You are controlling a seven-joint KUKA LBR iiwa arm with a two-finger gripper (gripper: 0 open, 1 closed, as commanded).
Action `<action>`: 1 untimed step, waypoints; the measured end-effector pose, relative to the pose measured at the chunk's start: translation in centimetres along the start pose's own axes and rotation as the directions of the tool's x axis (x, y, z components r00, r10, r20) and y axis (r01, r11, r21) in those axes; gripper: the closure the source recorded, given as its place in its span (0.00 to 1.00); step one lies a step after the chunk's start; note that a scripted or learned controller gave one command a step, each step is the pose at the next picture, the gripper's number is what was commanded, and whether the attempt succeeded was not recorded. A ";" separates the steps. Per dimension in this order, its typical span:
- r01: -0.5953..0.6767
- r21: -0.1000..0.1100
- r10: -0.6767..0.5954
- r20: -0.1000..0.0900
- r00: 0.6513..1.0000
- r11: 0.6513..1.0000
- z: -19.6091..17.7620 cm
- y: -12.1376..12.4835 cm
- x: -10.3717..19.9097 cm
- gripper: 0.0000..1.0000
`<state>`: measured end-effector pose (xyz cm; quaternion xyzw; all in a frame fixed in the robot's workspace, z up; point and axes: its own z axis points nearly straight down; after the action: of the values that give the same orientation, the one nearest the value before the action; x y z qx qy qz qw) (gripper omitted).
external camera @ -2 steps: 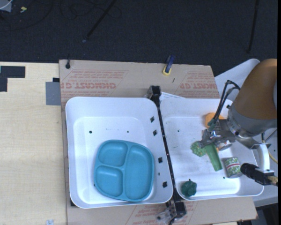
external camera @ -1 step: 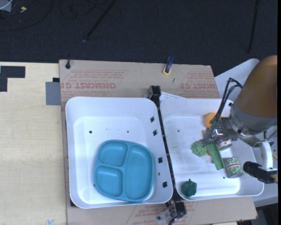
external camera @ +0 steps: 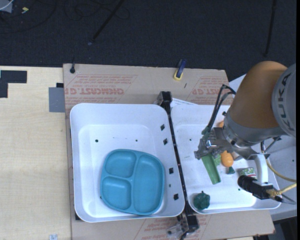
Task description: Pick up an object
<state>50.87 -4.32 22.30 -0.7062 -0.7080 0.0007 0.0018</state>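
My gripper [external camera: 207, 150] hangs low over the right bin [external camera: 190, 134], near its middle, below the grey arm with the orange band. A green stick-shaped object [external camera: 211, 169] lies right under it, its upper end touching or just below the gripper tip; I cannot tell if it is gripped. A small orange object [external camera: 227, 159] sits just right of the stick. A dark green lump [external camera: 202, 200] rests at the bin's front edge. A small green and white item [external camera: 247, 172] lies further right.
The left bin [external camera: 85, 134] holds a blue divided plate [external camera: 132, 181] in its front half. A black divider [external camera: 171, 144] runs between the bins. Cardboard lies under both bins.
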 end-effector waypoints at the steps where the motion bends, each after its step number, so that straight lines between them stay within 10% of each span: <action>1: 0.000 0.002 0.000 0.000 1.000 1.000 0.7 -1.7 4.5 1.00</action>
<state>49.15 0.18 21.57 -0.7060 -0.7082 0.0013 0.0028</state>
